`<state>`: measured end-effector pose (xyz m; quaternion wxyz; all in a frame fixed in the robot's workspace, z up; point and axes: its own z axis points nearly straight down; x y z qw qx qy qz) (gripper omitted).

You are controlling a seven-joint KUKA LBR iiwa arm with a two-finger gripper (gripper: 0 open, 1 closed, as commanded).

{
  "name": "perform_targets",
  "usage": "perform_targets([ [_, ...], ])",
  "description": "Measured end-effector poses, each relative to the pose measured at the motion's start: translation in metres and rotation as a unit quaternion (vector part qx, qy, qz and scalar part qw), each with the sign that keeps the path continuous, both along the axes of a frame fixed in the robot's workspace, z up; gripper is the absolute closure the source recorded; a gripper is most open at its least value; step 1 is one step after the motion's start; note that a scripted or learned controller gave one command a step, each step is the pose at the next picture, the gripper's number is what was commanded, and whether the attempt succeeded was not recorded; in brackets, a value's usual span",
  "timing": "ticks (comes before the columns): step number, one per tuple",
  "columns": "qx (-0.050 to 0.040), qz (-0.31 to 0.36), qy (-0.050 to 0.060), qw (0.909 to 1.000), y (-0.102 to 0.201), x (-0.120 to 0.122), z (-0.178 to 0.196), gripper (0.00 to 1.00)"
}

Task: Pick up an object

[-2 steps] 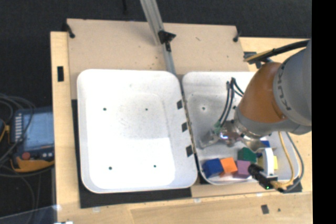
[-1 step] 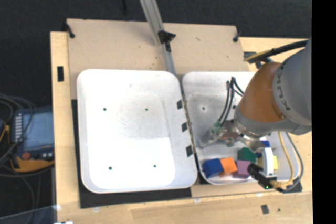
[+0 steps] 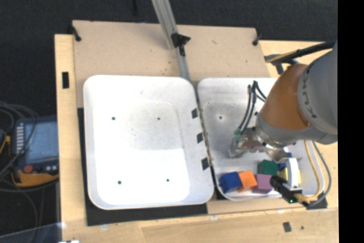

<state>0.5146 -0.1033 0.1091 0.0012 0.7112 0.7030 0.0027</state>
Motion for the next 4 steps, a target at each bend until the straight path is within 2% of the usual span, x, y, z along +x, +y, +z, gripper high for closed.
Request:
perform_targets([
  [1,-0.0017,0.007,-0.001,1.0,0.001,0.002,0.064,1.0],
  [2,-0.0016,0.008,0.0,1.0,0.0,0.004,0.103,1.0],
  [3,-0.0003,0.01,0.002,0.9999,0.057,0.016,0.101,1.0],
  [4,-0.0001,0.01,0.002,0.9999,0.11,0.02,0.119,1.0],
])
